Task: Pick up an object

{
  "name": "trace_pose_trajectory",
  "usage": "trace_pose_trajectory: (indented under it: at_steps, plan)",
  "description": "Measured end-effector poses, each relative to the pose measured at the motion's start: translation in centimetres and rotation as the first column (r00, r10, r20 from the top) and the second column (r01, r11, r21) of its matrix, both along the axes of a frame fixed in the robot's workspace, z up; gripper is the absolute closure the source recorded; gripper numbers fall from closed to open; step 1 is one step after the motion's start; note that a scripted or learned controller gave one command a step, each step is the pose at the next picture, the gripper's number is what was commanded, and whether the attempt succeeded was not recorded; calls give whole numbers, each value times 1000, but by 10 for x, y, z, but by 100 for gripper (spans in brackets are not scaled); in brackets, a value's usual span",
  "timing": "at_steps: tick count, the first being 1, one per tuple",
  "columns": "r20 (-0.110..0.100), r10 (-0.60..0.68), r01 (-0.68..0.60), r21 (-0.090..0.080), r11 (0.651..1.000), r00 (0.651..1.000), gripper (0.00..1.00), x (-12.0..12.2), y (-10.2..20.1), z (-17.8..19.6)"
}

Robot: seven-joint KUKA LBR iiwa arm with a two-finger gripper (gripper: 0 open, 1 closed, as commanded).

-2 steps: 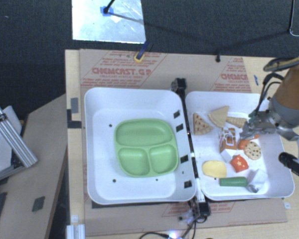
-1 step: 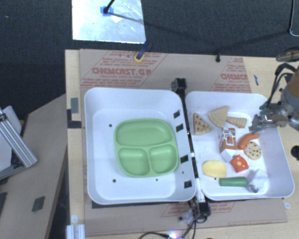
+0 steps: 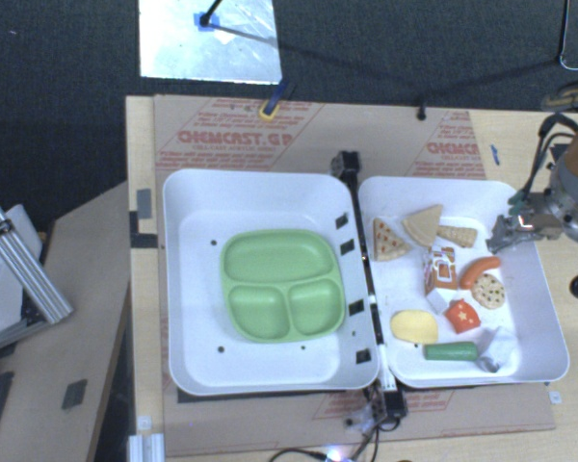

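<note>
The right bin (image 3: pixel 549 330) holds several toy foods. There is a pizza slice (image 3: pixel 389 240), a tan half-round piece (image 3: pixel 423 224), a tan wedge (image 3: pixel 457 235) and a white and orange carton (image 3: pixel 441 269). Beside these lie an orange sausage (image 3: pixel 479 269), a cookie (image 3: pixel 488 292), a red piece (image 3: pixel 462 315), a yellow lemon-like piece (image 3: pixel 414 326) and a green cucumber (image 3: pixel 451 351). My gripper (image 3: pixel 516 227) hangs over the bin's right rim, up and to the right of the sausage. It is apart from the foods, and I see nothing in it.
The left bin (image 3: pixel 188 258) bears a green divided plate (image 3: pixel 279 284). A black hinge strip (image 3: pixel 356 258) runs between the bins. A small grey metal piece (image 3: pixel 490 350) lies by the cucumber. Cardboard (image 3: pixel 231 133) underlies both bins, with a foil sheet (image 3: pixel 209 27) beyond it.
</note>
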State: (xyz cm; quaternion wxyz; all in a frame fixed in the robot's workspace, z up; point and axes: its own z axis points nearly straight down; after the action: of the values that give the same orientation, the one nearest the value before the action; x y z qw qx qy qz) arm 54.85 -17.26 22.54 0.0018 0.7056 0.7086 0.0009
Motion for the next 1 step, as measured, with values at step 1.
trace_pose_trajectory:
  at_steps: [1]
  plan:
    - [0,6,-6,3,1000,1000,100,23,47,11]
